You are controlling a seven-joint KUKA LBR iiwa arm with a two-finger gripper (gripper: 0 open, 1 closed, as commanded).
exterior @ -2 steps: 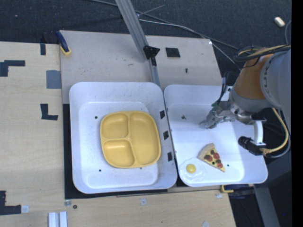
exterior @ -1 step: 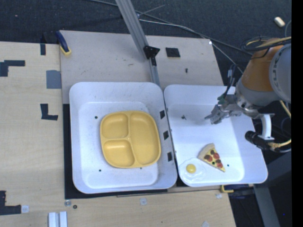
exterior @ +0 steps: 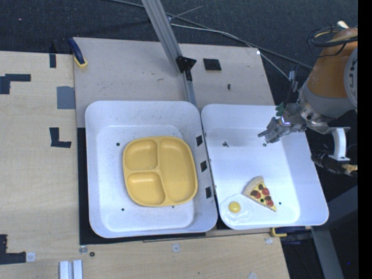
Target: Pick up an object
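Observation:
A toy pizza slice (exterior: 261, 193) lies in the right bin (exterior: 290, 156), near its front. Beside it, at the bin's front left corner, sits a toy fried egg (exterior: 235, 208). A yellow divided plate (exterior: 159, 171) rests in the left bin (exterior: 104, 156). My gripper (exterior: 269, 133) hangs over the back right part of the right bin, well behind the pizza slice, fingers pointing down and left. Nothing shows between its fingers.
A slanted metal pole (exterior: 165, 34) rises behind the bins, with a black clamp (exterior: 185, 63) at its base. A blue and yellow clip (exterior: 77, 54) lies at the back left of the bench. Cables (exterior: 244, 39) run across the back.

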